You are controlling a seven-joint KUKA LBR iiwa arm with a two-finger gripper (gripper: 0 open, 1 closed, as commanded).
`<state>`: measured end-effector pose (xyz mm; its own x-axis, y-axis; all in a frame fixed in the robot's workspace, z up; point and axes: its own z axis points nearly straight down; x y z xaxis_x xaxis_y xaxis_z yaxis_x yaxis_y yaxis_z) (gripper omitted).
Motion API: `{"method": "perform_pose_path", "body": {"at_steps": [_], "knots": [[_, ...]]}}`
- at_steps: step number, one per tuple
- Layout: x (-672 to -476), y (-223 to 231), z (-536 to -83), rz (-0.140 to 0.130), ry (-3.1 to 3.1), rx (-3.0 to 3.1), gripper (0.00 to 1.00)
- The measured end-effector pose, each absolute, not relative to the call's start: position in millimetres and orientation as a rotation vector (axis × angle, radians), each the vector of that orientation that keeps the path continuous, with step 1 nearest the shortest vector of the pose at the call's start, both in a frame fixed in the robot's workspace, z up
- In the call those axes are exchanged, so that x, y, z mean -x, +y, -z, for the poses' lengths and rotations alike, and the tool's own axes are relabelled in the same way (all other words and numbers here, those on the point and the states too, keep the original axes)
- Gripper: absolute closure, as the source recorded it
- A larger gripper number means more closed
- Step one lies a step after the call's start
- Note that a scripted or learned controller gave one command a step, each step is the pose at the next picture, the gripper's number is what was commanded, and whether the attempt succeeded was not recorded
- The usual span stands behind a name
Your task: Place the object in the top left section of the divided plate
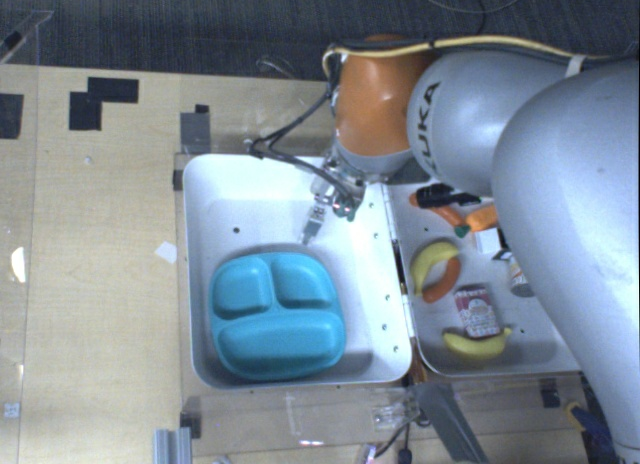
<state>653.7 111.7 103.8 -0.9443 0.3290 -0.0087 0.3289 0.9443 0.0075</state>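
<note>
We cannot tell which object is meant; a banana (476,343), can (477,312) and other items lie in the right bin (540,357). The plate (277,315) in the left bin (205,252) holds nothing. The claw (316,222) hangs just beyond it, apparently empty; whether it is open, we cannot tell. Picking and placing remain.

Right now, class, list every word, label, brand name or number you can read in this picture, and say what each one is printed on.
"KUKA": dark letters running up the side of the grey robot arm, partly cut off by its curve.
Small red-and-white packet in the right white bin: has printing, too blurred to read.
Turquoise plastic divided plate in the left white bin: no text.
</note>
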Motion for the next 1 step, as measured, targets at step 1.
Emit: {"method": "perform_pose_path", "body": {"at_steps": [1], "knots": [[-652.0,102.7,-267.0,-0.008,3.068,-0.618,0.0]]}}
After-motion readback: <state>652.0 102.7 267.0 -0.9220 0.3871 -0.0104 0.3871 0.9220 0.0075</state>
